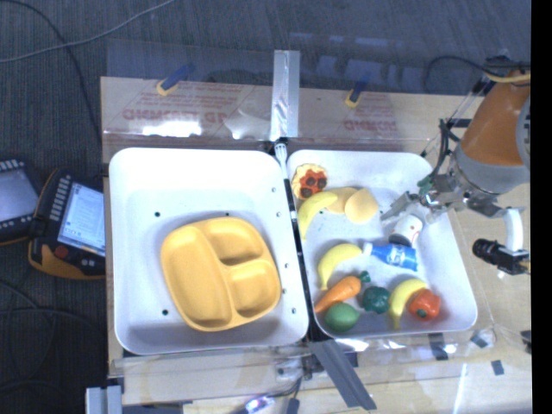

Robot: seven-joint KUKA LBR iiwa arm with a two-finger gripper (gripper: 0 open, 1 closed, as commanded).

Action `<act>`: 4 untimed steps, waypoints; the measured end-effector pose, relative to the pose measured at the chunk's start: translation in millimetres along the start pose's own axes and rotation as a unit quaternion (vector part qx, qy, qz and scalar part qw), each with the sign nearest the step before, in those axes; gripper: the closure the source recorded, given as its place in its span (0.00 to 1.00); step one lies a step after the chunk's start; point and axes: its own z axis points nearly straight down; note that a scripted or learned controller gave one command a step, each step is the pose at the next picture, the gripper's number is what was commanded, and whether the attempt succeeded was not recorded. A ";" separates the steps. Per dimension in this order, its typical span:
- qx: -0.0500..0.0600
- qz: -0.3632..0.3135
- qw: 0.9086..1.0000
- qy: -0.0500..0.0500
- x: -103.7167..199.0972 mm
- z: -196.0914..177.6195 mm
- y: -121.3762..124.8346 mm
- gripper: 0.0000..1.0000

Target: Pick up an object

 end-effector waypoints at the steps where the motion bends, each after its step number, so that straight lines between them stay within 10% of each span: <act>1: -0.006 -0.050 0.999 -0.002 3.3 66.8 -12.9 0.00; 2: -0.005 -0.013 1.000 -0.003 1.1 68.5 80.6 0.00; 3: -0.006 -0.014 1.000 -0.005 0.7 56.0 81.8 1.00; 4: -0.005 -0.014 1.000 -0.006 0.6 56.7 81.4 0.00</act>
